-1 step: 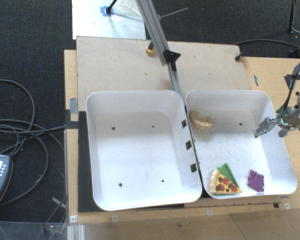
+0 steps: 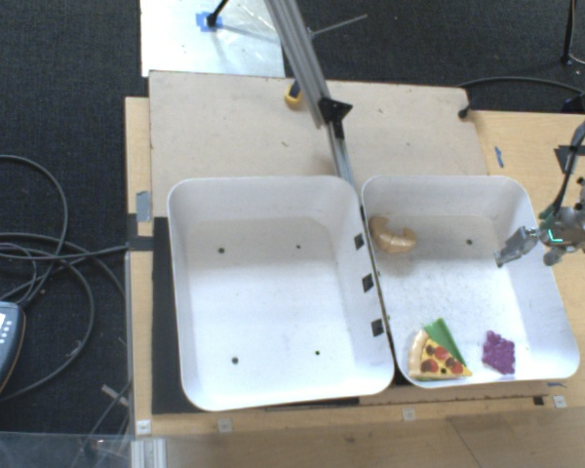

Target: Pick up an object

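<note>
So here's where I'm at: my pincer (image 2: 520, 245) is poking in from the right side, hanging over the right edge of the right bin (image 2: 468, 191). Honestly I can't tell whether it's open or closed from this angle, it's just a small grey shape with a bit of green glow behind it, and there's nothing visible between its tips.

The stuff to grab is all in that right bin. There's a tan croissant-looking thing (image 2: 392, 237) near the top left corner of the bin, just beside the divider wall. Down at the front edge there's a pizza slice toy (image 2: 437, 356) with red dots on it, and a green wedge (image 2: 442, 335) tucked right against its upper side, touching it. A little to the right of those sits a purple lumpy thing (image 2: 499, 352), looks like a grape bunch, close to the pizza but apart from it. My pincer is well apart from all of them, nearest to the purple one.

The left bin (image 2: 273, 198) sits right next to it on the table (image 2: 234, 125). A metal pole (image 2: 297, 37) slants across the back, down toward the gap between the bins.
</note>
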You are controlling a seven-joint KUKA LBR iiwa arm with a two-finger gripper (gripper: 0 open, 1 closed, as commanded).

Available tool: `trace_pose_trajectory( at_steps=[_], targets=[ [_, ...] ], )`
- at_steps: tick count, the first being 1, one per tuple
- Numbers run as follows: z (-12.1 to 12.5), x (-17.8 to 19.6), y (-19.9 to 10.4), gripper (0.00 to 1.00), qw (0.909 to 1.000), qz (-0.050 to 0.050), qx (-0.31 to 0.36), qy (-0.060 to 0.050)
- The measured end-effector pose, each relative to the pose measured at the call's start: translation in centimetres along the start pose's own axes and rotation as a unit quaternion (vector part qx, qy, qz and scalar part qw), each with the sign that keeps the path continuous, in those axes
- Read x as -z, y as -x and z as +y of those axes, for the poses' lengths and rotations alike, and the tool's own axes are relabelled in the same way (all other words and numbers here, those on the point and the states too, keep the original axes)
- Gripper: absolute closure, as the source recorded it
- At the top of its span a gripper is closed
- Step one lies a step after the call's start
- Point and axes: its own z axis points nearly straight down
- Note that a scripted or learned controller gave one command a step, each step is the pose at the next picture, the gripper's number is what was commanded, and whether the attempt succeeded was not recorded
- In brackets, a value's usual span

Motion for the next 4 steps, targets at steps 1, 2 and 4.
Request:
trace_pose_trajectory(
  at_steps=[1, 2, 4],
  targets=[
    [-0.6, -4.3, 0.2, 0.0, 1.0, 0.001, -0.002, -0.002],
    [-0.4, -10.3, -0.6, 0.0, 1.0, 0.001, -0.002, -0.003],
    [-0.2, -10.9, -0.6, 1.0, 1.0, -0.001, -0.002, 0.001]
  ],
)
